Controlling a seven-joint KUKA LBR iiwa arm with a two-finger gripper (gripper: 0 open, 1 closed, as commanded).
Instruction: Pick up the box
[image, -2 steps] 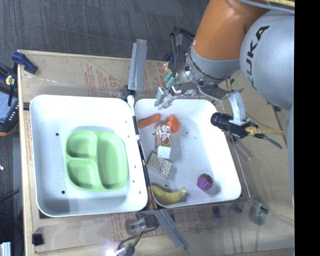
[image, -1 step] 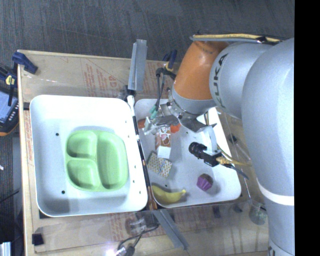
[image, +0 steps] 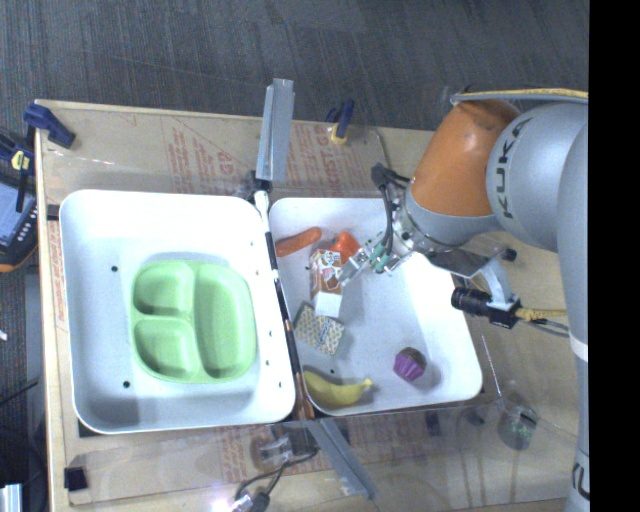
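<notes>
Task not complete: the box (image: 327, 303), a small white carton, lies in the right bin (image: 455, 345), just below the claw (image: 352, 268). Whether the claw is released or clenched I cannot tell; no lift is evident. Right bin also holds a sausage (image: 298, 241), snack packet (image: 325, 268), patterned pouch (image: 320, 331), banana (image: 338, 387) and purple cup (image: 409, 364). Left bin (image: 90, 300) carries a green divided tray (image: 193, 320)

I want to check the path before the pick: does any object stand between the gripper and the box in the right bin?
Nothing visible does. The two-finger gripper hangs right above the small white box in the right white bin. A patterned snack packet lies close beside the box, so it may crowd the grasp.
</notes>
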